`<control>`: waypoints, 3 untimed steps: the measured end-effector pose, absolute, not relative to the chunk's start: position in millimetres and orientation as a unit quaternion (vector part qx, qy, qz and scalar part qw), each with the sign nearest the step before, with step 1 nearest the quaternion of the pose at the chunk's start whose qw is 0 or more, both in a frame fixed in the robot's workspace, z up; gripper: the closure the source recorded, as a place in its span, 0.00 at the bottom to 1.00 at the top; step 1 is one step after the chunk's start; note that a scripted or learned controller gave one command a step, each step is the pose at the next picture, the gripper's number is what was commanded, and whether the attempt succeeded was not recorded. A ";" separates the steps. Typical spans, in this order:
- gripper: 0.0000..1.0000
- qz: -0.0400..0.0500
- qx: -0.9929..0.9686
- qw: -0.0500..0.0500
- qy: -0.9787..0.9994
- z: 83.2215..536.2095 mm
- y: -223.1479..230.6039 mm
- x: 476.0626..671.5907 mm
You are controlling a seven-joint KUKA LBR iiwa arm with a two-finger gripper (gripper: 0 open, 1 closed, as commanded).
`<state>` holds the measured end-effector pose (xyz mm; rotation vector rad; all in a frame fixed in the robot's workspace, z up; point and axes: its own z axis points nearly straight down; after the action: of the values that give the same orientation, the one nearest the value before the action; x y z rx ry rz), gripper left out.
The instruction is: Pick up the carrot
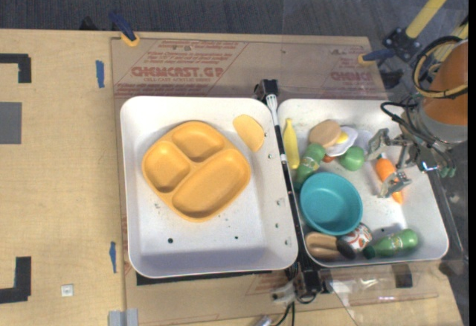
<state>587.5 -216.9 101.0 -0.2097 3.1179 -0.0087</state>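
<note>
Currently, right bin [439, 220]: carrot [384, 170] near the right edge, orange body with green top, partly masked by the gripper [393, 161]; metal fingers stand around it, but how far they are parted, and whether they grip it, cannot be made out. Arm [446, 94] cut off at the right. Teal bowl [329, 202] at centre. Banana [289, 144] along the left wall. Green bottle [392, 243] at the near edge. Small items at the far edge overlap, hard to identify. Left bin [141, 243]: orange divided plate [196, 168]; yellow piece [249, 131] near the far right corner
</note>
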 end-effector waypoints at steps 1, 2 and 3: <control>0.00 -0.001 -0.015 0.006 1.000 88.7 -222.2 592.6; 1.00 -0.003 -0.017 0.014 1.000 104.4 -221.5 598.0; 1.00 -0.002 -0.211 0.005 0.977 90.9 -209.7 494.2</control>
<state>494.2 -209.7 90.9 -0.6620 3.0600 -0.0051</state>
